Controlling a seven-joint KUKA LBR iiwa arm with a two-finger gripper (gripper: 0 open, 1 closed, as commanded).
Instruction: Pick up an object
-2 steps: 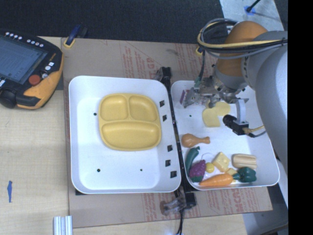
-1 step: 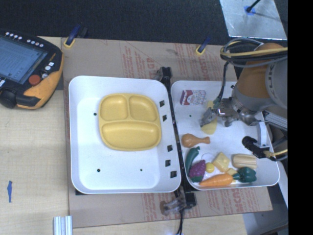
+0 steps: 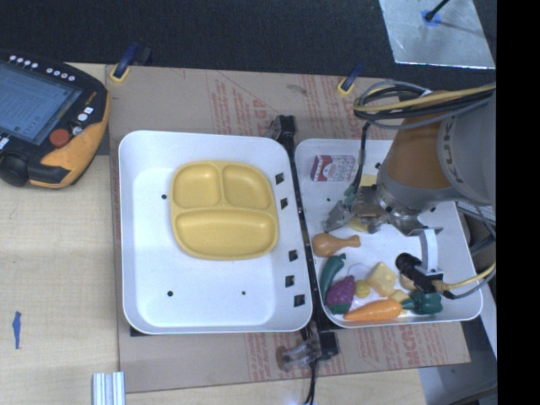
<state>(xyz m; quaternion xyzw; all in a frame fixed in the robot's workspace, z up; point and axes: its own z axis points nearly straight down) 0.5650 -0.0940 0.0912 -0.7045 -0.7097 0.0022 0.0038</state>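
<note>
Bench bins (image 3: 135,226); gripper (image 3: 348,213) over toys (right).

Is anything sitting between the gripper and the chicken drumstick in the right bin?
Nothing visible does. The gripper hangs just above the drumstick, with bare white bin floor between them. The green pepper and purple grapes lie below the drumstick, out of that path.

toy food jumbled in the right bin (image 3: 325,154), tan chicken drumstick (image 3: 335,243) lying sideways, green pepper (image 3: 332,270), purple grapes (image 3: 341,291), orange carrot (image 3: 372,312) along near edge, yellow chunk (image 3: 382,277), small red-white carton (image 3: 332,168) at far end
</note>
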